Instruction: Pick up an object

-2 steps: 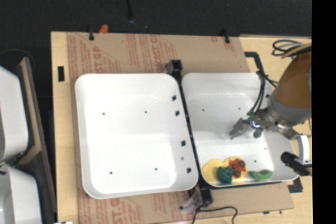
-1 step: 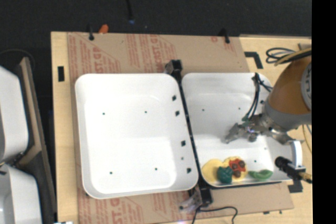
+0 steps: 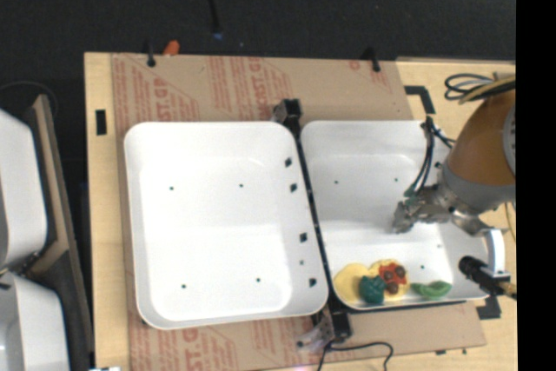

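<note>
Evidently the work stands at the approach: the grey arm with its orange band [image 3: 482, 154] reaches in from the right, and its two-finger gripper [image 3: 408, 215] hangs over the middle of the right-hand shallow white bin [image 3: 365, 143]. Nothing lies between its fingers. Whether they are parted or closed I cannot tell, for the tip is small and dark against the white floor.

The things to be picked lie together in a cluster along the near wall of that same bin, below the gripper and apart from it. From left to right there is a pale yellow rounded soft-looking piece [image 3: 349, 280], a dark teal lump [image 3: 373, 290] resting on it, a small red and dark object [image 3: 393, 274] just beside the teal one, and a green elongated piece [image 3: 432, 288] at the right end. They touch or overlap, so the outlines blur.

The green piece is the clearest candidate, I judge, since it sits at the edge of the cluster. Its long axis runs nearly level across the view, roughly along the near wall, its right end tipped slightly up.

The next move, as I read it, calls for shifting the gripper toward the near wall, turning the fingers to close across the green piece's short width, and descending without fouling the wall.

The left-hand shallow white bin [image 3: 217, 221] holds nothing to aim for.
</note>
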